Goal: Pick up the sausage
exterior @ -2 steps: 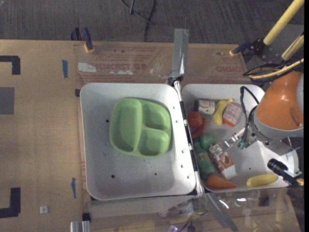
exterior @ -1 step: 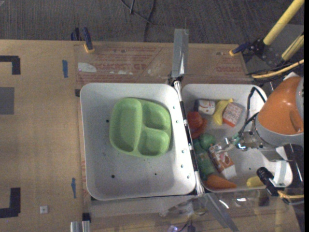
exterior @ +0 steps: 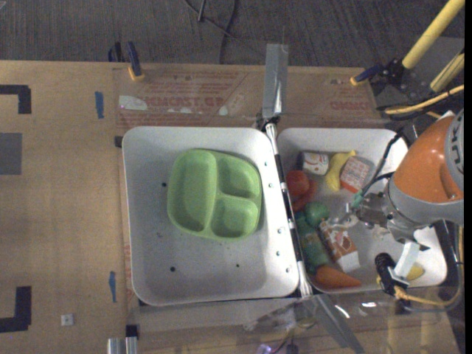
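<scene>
Sausage unidentifiable among toys [exterior: 324, 231] crowding right bin [exterior: 435, 275]; arm [exterior: 431, 179] overhead.

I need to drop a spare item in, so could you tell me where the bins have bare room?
The left bin has bare floor around the green plate, widest between plate and near wall. The right bin is crowded: toy food packs its left half, and the arm covers much of the rest.

Divided plate [exterior: 214, 195] in left bin [exterior: 147, 271]; toy foods clustered in right bin [exterior: 369, 135].
</scene>
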`<state>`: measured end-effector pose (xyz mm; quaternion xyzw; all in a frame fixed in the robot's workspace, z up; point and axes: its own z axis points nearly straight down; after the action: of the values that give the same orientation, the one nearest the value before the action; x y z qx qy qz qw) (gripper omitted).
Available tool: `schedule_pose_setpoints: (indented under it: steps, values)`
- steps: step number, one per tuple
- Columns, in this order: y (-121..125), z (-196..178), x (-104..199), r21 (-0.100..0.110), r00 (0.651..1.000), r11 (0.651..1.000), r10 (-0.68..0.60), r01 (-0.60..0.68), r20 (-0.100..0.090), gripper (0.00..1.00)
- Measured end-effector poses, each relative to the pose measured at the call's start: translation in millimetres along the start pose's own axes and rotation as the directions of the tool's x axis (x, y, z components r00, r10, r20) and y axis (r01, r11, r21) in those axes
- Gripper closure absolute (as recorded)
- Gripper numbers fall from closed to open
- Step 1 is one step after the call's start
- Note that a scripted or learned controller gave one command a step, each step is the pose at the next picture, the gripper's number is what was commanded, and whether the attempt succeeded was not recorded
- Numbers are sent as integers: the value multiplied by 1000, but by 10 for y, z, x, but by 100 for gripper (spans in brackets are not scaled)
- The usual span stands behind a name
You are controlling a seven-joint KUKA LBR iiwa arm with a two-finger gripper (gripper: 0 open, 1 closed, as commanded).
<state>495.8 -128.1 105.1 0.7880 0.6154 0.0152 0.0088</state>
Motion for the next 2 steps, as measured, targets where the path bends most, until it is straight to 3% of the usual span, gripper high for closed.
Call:
schedule_pose_setpoints:
  steps: [1,2]
  values:
    - [980,38,285,-9,934,934,357,-357,6,0]
    - [1729,107,189,22,908,908,417,-418,33,0]
